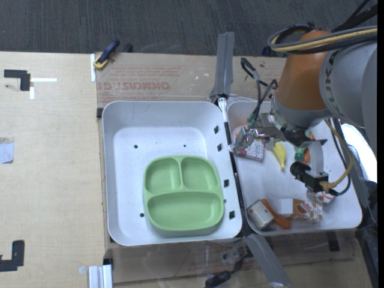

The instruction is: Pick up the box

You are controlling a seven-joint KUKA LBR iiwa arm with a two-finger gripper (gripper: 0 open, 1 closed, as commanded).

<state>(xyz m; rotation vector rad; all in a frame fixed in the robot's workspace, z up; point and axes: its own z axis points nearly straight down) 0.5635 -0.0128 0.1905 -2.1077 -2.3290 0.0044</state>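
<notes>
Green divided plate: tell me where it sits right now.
The green divided plate lies flat in the left bin, toward its near edge, beside the wall shared with the right bin.

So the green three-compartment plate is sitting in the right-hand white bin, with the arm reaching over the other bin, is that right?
Not quite. The camera view shows the green three-compartment plastic plate lying in the left-hand shallow white bin, not the right-hand one. The rest holds: the grey arm with the orange band reaches over the other bin, the right-hand shallow white bin.
</notes>
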